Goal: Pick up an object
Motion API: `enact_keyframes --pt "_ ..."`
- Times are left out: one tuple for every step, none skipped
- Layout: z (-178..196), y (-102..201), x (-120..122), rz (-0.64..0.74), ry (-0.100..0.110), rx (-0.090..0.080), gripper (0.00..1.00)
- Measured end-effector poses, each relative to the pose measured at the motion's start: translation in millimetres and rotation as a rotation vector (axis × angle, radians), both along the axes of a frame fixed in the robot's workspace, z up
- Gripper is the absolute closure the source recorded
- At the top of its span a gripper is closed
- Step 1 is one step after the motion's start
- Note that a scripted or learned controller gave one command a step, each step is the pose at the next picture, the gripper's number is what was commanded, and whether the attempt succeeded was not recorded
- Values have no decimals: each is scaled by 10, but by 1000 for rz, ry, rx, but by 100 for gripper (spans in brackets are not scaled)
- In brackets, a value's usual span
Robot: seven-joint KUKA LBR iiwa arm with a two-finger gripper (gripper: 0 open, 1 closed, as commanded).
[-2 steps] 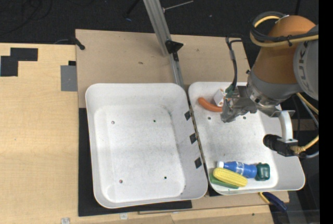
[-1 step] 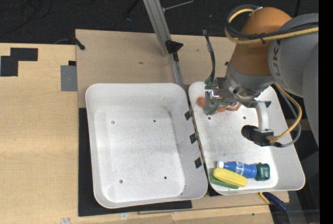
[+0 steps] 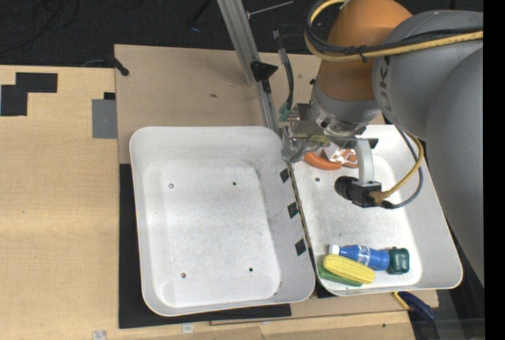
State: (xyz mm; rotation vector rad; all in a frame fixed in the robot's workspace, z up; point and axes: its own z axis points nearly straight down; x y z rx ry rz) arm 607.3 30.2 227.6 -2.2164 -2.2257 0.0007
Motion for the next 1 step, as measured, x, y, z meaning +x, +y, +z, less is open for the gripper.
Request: enact_keyframes --pt "-68 478 287 -1 1 1 100"
